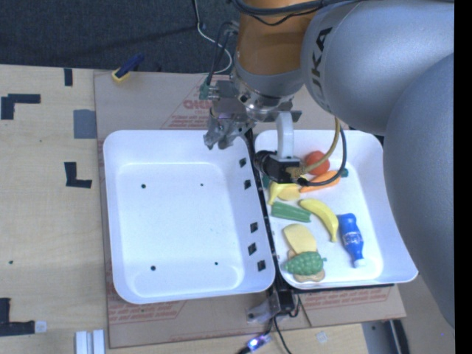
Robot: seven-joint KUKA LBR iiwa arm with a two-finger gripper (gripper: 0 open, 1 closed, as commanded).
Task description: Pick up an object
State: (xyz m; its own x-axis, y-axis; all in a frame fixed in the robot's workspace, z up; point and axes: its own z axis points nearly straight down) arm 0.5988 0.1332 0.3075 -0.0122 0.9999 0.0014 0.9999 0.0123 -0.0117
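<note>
gripper [221, 135] | fingers' state: cannot tell | blue plastic bottle [352, 239] well right-below fingers, long axis near-vertical, cap toward lower edge | yellow plastic banana [321, 214] beside it, diagonal

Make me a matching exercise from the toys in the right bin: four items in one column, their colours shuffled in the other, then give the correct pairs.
Items:
1. bottle
2. banana
3. tomato
4. pea pod

Colours:
A. green
B. red
C. blue
D. yellow

Pairs: 1-C, 2-D, 3-B, 4-A.

All four lie in the right bin.
</note>
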